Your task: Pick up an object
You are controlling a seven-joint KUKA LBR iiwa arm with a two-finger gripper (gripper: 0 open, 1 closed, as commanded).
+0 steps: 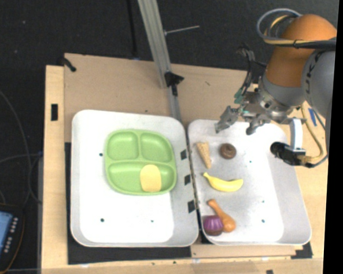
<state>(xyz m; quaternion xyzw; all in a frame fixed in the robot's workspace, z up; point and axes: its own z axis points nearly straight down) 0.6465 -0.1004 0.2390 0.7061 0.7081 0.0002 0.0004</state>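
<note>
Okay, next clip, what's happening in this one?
A grey arm with an orange band reaches in from the right, its open gripper hovering over the far edge of the right bin, holding nothing. In that bin lie a cone, a brown ball, a banana and a purple and orange vegetable piece. The left bin holds a green divided plate with a yellow piece on it.
</note>
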